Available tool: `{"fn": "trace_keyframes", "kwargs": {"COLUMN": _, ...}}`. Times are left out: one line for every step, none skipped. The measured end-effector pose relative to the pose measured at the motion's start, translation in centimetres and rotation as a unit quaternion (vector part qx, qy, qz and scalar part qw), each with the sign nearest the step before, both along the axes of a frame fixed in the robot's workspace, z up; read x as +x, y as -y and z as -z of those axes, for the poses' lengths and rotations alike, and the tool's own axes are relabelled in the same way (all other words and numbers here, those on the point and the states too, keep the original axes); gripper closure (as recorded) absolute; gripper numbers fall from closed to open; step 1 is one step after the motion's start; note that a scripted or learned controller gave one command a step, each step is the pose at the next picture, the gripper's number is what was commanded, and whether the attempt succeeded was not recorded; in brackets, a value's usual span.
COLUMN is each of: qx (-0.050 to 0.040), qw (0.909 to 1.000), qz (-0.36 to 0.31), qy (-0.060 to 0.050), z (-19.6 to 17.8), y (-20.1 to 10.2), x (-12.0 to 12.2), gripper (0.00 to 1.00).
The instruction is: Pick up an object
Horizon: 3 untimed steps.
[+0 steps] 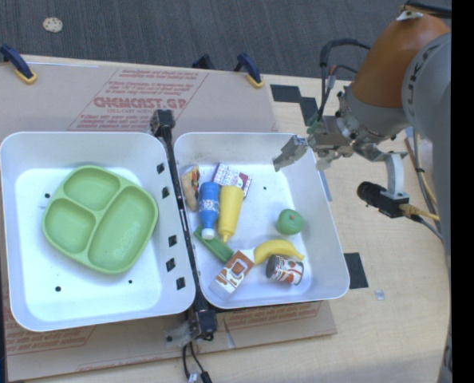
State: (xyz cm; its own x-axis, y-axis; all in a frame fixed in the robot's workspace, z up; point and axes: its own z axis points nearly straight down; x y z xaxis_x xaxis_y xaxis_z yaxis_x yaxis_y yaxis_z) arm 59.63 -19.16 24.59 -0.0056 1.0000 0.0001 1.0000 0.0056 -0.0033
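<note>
The small red-and-white carton lies loose in the right white bin among crowded toys, while the end effector hovers above its far rim, grip unclear

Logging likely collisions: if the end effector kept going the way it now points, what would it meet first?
The end effector points down-left over the right bin. First in line looks like the red-and-white packet beside the yellow bottle, though its height is unclear.
</note>
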Motion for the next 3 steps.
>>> {"fn": "trace_keyframes", "kwargs": {"qx": -0.0009, "qw": 1.0000, "qz": -0.001, "qy": 0.001, "z": 15.4, "y": -1.1, "x": -3.5, "gripper": 0.00}}
{"fn": "trace_keyframes", "kwargs": {"qx": -0.0001, "qw": 1.0000, "qz": -0.003, "qy": -0.001, "z": 14.4, "y": -1.1, "x": -3.5, "gripper": 1.00}}
{"fn": "trace_keyframes", "kwargs": {"qx": -0.0005, "qw": 1.0000, "qz": -0.004, "qy": -0.001, "z": 14.4, "y": -1.1, "x": -3.5, "gripper": 0.00}}
